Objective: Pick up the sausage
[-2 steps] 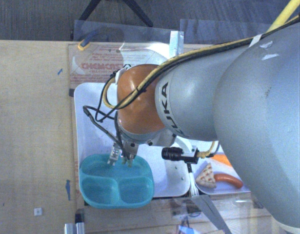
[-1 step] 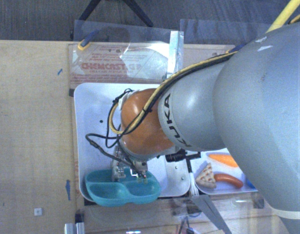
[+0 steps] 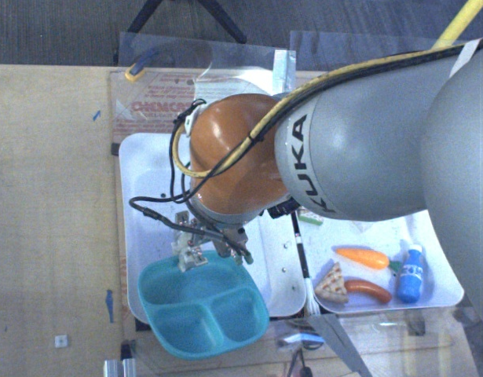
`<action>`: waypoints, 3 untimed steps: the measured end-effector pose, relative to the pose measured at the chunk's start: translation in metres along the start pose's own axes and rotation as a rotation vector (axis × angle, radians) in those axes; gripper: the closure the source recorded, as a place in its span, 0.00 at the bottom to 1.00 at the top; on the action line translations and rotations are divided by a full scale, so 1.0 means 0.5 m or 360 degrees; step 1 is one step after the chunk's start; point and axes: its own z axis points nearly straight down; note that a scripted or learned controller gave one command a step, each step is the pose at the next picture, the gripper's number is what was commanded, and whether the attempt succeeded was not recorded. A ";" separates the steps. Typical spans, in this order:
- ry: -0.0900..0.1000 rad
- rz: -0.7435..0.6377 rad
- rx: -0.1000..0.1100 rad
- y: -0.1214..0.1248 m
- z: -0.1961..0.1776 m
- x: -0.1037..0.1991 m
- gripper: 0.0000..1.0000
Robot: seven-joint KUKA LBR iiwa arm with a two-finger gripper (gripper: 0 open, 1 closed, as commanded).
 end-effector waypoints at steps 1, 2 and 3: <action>0.0004 -0.1131 -0.0006 -0.019 -0.034 -0.069 1.00; 0.0012 -0.1526 -0.0007 -0.180 0.081 -0.119 1.00; -0.0018 -0.2102 0.0025 -0.150 0.139 -0.096 1.00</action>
